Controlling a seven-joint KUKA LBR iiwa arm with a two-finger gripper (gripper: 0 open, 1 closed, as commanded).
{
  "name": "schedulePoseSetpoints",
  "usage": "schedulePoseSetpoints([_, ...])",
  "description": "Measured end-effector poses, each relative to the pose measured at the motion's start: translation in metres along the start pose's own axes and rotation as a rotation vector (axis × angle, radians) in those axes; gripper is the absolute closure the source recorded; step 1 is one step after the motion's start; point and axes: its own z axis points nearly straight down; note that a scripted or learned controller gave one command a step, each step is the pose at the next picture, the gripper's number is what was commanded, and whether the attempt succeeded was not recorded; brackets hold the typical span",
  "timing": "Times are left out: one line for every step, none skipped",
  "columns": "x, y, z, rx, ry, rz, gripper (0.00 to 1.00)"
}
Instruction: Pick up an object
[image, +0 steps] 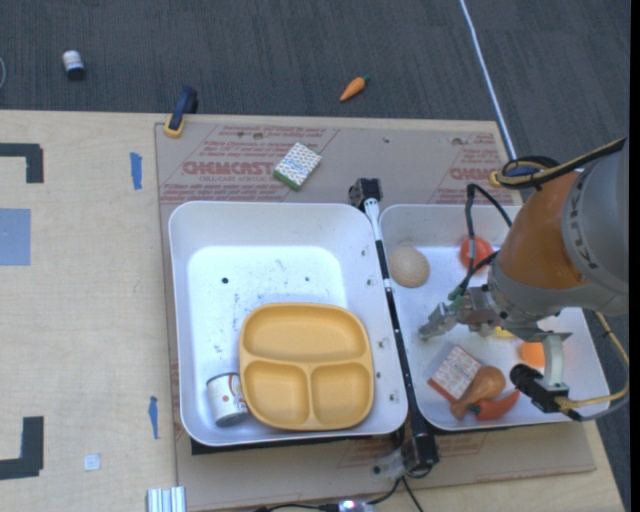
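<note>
In the right white bin (590, 405), a small patterned card packet (456, 371) and a brown pear-shaped object (481, 385) are lying just below the gripper (440, 322), apart from it. The gripper is hanging over the bin floor; its opening state cannot be determined. A beige round ball (408, 266) is resting farther back, near the divider.
</note>
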Motion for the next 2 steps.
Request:
schedulePoseSetpoints([-0.002, -0.032, 0.000, -0.001, 0.001, 0.001, 0.00])
schedulePoseSetpoints([-0.002, -0.030, -0.011, -0.006, -0.001, 0.001, 1.00])
